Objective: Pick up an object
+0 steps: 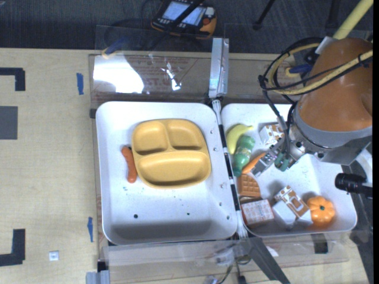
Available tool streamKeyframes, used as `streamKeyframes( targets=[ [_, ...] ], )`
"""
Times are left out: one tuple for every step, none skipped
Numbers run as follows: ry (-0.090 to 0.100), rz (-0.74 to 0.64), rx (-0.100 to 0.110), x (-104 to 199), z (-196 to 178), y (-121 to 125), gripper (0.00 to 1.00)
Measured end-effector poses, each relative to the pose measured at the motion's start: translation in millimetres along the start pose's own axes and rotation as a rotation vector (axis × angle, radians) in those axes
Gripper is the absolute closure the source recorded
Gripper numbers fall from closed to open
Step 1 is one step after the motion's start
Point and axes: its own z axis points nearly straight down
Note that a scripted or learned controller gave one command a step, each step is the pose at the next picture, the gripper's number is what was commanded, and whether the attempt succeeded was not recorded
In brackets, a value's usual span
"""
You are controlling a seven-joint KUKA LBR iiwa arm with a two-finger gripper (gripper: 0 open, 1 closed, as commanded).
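Desk (47,158): lying bare and tan along the left, blue tape marks sitting near the bins.
Left bin (172,218): holding a yellow divided tray (170,152) in its middle, a wide open white floor running along the near edge.
Orange sausage (129,163): lying lengthwise, touching the tray's left edge, a little room left to the bin's left wall.
Divider (225,158): the two bins' rims are meeting here, green and yellow toy food (240,144) pressing close against it.
Right bin (343,218): crowding up along the near side — waffle (249,186), brown packet (256,211), white-and-orange block (291,203), small pumpkin (321,210).
Gripper (278,157): hanging low over the right bin's middle, just beside an orange carrot-like piece (254,163); whether the fingers are released or clenched, I cannot tell.
Arm (334,99): leaning in from the right, covering the bin's far right corner.
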Motion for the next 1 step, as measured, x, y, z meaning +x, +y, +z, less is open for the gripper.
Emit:
streamKeyframes(
  targets=[
    [0.005,-0.346,0.003,9.0,48.9,42.5,1.00]
  ],
)
